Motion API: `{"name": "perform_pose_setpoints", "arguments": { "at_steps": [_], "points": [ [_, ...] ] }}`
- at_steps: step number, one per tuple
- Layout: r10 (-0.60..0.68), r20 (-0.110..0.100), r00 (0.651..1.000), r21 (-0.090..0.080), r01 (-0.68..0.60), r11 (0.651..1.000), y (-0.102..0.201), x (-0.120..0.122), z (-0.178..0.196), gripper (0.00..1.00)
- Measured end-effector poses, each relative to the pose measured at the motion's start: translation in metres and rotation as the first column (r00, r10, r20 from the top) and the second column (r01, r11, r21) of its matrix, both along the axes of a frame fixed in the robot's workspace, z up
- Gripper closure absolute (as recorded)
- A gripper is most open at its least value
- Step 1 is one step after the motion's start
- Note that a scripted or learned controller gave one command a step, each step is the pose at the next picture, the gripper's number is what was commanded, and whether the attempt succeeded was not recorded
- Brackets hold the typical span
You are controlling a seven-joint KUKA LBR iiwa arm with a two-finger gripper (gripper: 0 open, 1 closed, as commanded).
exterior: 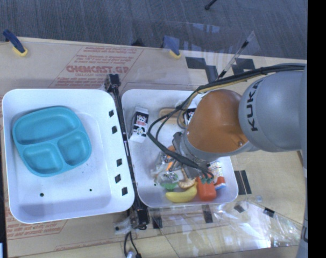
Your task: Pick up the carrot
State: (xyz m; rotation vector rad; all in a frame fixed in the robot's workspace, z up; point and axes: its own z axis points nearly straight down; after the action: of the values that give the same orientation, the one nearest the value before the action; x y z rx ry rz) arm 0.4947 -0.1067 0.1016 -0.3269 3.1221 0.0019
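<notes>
The arm (260, 112) reaches in from the right and hangs over the right-hand bin (147, 198), its orange band above the clutter at the near end. The gripper (171, 165) sits low among the objects, just left of the bin's centre line. Wrist body and cables cover its working end, so whether it is released, clenched or grasping anything cannot be told from this view.

The carrot (206, 188) lies in the near-right part of the right-hand bin, close to the near wall. It appears as a short orange piece with a green tip at its far end, so its long axis seems to run roughly near-to-far; part of it is covered by the wrist, so this is a judgement. A banana (181, 195) lies just beside it on the left, touching or nearly so. A small carton (139, 124) stands well apart at the far-left of the same bin.

From the gripper, the carrot lies to the right and slightly nearer. The coming move therefore calls for a short shift right and toward the near wall, with the closing direction set across the carrot's long axis.

The left-hand bin (12, 198) bears a blue divided plate (50, 140).
</notes>
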Motion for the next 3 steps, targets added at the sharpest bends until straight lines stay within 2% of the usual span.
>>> {"name": "perform_pose_setpoints", "arguments": {
  "at_steps": [1, 2, 3],
  "points": [
    [-0.372, 0.000, 0.928, -0.001, 0.372, 0.928, -0.042, 0.025, -0.007, 1.00],
    [-0.355, 0.013, 0.935, 0.000, 0.355, 0.935, -0.056, 0.104, 0.091, 1.00],
    [-0.356, 0.002, 0.935, -0.001, 0.356, 0.935, -0.055, 0.101, 0.086, 0.00]
  ]
}}
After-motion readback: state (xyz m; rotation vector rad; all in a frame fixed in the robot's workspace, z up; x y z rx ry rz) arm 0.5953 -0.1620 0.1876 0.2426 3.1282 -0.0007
